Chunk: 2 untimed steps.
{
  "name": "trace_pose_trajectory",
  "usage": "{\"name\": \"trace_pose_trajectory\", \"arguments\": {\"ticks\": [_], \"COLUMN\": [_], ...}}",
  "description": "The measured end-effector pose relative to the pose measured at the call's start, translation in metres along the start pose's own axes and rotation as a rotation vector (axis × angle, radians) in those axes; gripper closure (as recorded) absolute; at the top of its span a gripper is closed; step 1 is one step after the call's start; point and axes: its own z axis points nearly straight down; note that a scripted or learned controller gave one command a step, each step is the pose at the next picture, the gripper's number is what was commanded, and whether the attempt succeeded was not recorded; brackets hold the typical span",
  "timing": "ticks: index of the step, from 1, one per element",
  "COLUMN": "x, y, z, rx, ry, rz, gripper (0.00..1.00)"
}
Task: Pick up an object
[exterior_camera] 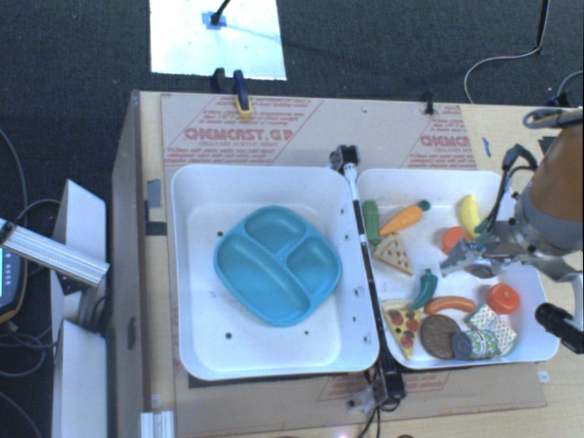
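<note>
Crowded is the word for the right bin (pixel 547 347): a green cucumber (pixel 370 221) lies by its left wall, a carrot (pixel 402 218) and a wedge of toast (pixel 394 255) sit just right of that, and a yellow banana (pixel 469 213) lies toward the upper right. Lower in the frame are a green pepper (pixel 425 288), a sausage (pixel 450 306), a pizza slice (pixel 401 328), a brown cookie (pixel 439 335), a grey can (pixel 462 344), a patterned box (pixel 489 327) and a red tomato (pixel 503 297), most of them touching or nearly so. An orange-red piece (pixel 453 239) lies just left of the pincer (pixel 467 255), partly hidden by it.

Reaching in from the right edge, the arm (pixel 557 199) hangs low over the bin's middle right, pincer pointing left; whether it is clenched or released cannot be told, and nothing shows between its fingers.

On the left, the other bin (pixel 196 190) holds a blue divided plate (pixel 276 264) with bare white floor all round it. Bare tabletop (pixel 301 130) runs along the bins' upper side.
</note>
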Motion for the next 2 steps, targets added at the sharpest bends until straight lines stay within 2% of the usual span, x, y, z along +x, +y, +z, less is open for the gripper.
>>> {"name": "trace_pose_trajectory", "arguments": {"ticks": [1,2], "x": [0.011,-0.012], "y": [-0.001,-0.005], "z": [0.128,0.137], "rx": [-0.018,-0.003], "ry": [-0.005,-0.001], "rz": [0.001,0.002], "gripper": [0.00,0.00]}}
